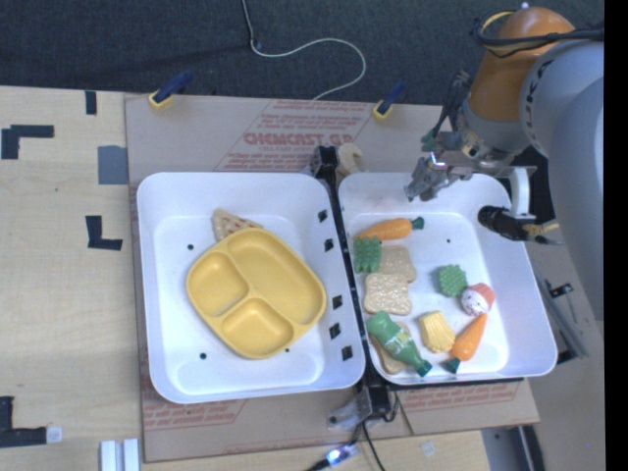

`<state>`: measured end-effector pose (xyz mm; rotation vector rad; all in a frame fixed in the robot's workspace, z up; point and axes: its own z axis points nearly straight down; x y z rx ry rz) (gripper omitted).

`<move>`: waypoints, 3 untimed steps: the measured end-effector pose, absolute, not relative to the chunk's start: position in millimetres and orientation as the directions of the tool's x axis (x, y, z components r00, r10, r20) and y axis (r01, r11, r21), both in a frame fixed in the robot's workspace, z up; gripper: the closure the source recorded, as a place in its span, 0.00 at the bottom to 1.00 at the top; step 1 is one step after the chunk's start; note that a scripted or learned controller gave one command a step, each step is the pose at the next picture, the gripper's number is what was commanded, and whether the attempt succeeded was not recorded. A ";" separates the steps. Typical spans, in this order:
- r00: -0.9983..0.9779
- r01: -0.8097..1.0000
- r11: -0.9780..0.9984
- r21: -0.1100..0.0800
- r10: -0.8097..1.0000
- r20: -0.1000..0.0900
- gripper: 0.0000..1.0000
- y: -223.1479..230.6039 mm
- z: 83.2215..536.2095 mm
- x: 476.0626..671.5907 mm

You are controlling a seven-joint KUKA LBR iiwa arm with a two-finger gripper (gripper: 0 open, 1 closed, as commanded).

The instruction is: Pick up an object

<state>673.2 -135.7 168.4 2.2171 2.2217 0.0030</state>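
1. The bench carries two white bins side by side: a left bin [167,292] and a right bin [510,292].
2. A yellow tray [255,292] with three sections lies in the middle of the left bin, turned at a slant.
3. A tan waffle piece [231,225] pokes out from under the tray's far left edge.
4. The right bin holds the toy food.
5. A carrot [390,229] with a green top lies near the far left corner of the right bin.
6. A small green leafy piece [367,254] sits just below it, by the left wall.
7. Two tan crackers [389,281] lie next to each other in the middle of the bin.
8. A green bottle [396,341] lies by the near edge, on top of another tan piece.
9. A yellow corn piece [437,331] sits just right of the bottle.
10. A second carrot [469,337] lies tilted near the near right corner.
11. A small red and white thing [476,299] touches the top of that carrot.
12. A green broccoli piece [451,280] sits just beside it, toward the middle.
13. The gripper [428,181] hangs over the far edge of the right bin, above the first carrot and apart from it.
14. Its fingers look close together, but they are dark and small, so I cannot tell for sure.
15. Nothing shows between them.
16. The grey arm with its orange band [510,52] reaches in past the far right corner of the right bin.
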 end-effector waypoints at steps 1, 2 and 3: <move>-0.001 1.000 0.001 0.005 1.000 -0.001 1.00 -135.4 222.1 674.3; -0.003 1.000 0.003 -0.004 1.000 0.001 1.00 -94.0 211.9 639.6; -0.004 1.000 0.004 -0.003 1.000 0.001 1.00 -56.7 223.1 609.3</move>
